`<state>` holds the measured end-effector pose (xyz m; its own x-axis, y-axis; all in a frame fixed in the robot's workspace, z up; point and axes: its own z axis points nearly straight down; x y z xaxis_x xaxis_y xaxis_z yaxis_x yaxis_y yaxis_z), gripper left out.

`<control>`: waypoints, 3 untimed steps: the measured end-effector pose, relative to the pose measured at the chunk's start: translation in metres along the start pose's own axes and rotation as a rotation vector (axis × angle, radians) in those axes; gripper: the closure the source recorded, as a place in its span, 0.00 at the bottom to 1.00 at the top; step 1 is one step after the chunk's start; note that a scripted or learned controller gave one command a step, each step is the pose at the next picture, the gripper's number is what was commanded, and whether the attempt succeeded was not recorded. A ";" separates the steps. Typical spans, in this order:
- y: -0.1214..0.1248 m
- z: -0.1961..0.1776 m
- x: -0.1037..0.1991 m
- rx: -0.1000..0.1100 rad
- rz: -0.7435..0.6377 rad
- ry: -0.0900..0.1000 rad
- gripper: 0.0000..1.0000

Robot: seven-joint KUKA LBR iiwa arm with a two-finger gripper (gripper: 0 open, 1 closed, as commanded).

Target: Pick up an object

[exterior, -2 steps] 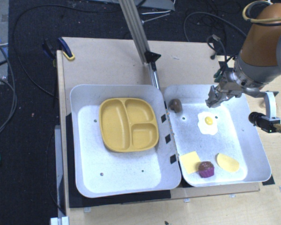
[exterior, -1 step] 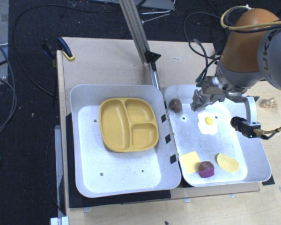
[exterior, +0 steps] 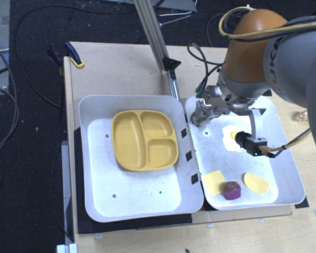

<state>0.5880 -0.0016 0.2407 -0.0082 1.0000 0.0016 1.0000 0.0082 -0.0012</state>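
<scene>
- Wooden bench [exterior: 121,67] is bearing two white bins side by side, dark floor and cables lying around it.
- Right bin [exterior: 287,186] is holding a purple object [exterior: 231,190] near its front edge, sitting between a yellow block [exterior: 213,182] and a yellow oval piece [exterior: 256,183]; a white-and-yellow piece [exterior: 231,138] is lying further back.
- Gripper [exterior: 200,115] is hanging over the right bin's back left part, well apart from the purple object; whether its jaws are apart or closed cannot be told.
- Left bin [exterior: 95,194] is carrying a yellow divided tray [exterior: 145,140].
</scene>
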 end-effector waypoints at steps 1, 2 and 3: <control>-0.004 -0.001 0.045 0.000 0.001 -0.001 1.00; -0.016 0.005 0.087 0.001 0.001 -0.001 1.00; -0.015 0.005 0.085 0.000 0.006 -0.002 0.00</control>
